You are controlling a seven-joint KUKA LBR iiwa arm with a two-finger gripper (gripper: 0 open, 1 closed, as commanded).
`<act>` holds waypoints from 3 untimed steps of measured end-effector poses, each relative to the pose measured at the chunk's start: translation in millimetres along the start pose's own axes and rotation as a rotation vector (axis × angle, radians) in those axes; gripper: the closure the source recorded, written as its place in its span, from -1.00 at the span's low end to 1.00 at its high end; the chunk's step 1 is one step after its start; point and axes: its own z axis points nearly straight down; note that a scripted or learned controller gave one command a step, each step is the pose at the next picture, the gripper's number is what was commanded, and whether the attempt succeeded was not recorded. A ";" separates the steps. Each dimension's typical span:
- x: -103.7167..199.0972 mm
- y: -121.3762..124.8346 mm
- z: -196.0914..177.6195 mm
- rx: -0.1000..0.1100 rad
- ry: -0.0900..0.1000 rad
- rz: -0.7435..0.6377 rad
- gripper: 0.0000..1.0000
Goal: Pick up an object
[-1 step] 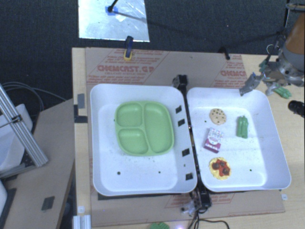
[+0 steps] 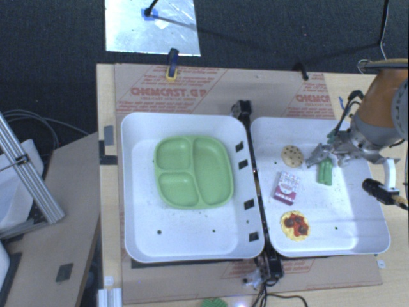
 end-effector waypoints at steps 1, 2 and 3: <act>0.4 5.0 -19.9 -0.015 -0.004 -0.004 1.00; 0.4 4.9 -19.6 -0.015 -0.004 -0.004 -1.00; 0.7 -13.8 10.1 -0.009 -0.002 -0.002 -1.00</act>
